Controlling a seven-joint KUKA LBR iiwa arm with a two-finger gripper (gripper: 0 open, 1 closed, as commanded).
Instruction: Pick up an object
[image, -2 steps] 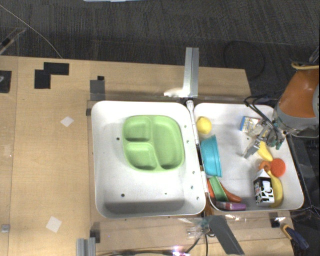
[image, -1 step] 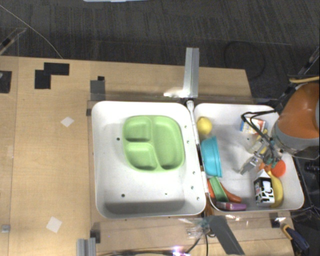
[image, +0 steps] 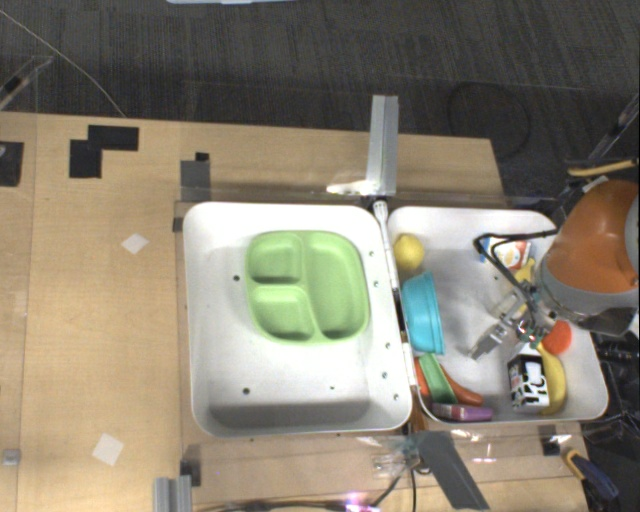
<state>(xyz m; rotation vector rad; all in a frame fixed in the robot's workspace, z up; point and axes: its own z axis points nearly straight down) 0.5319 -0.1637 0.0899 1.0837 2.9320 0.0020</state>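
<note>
Pincer (image: 487, 343) above right bin (image: 450, 240)

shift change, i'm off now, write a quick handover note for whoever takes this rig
Gripper: low in the right bin, over bare floor; nothing seen between its fingers.
Right bin holds a lemon, blue bowl, banana, black-and-white can and carrot.
Left bin holds the green divided plate.
Done: nothing lifted.
Left: grasp one object and raise it.
</note>
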